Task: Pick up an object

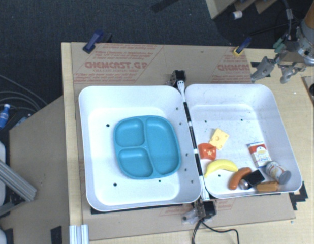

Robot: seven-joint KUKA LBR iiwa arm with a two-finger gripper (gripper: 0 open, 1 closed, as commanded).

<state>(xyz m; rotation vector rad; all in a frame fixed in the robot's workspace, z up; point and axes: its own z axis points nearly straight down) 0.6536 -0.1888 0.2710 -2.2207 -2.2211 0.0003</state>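
Objects (238, 166) lie in right bin's (279, 111) near corner; tool (274, 70) hovers past far-right rim, fingers spread, empty.

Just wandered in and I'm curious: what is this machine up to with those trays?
A robot arm is meant to pick up an object. Its tool hangs above the far right corner of the right bin, holding nothing. Toy food, including a banana and cheese wedge, lies there. The left bin holds a blue plate.

Even, fairly bright overhead light falls on the two shallow white plastic bins (233, 98), whose walls look washed out and cast only faint, soft shadows. The dark carpeted floor (70, 9) stays dim. Focus is slightly soft and grainy, and small items blur.
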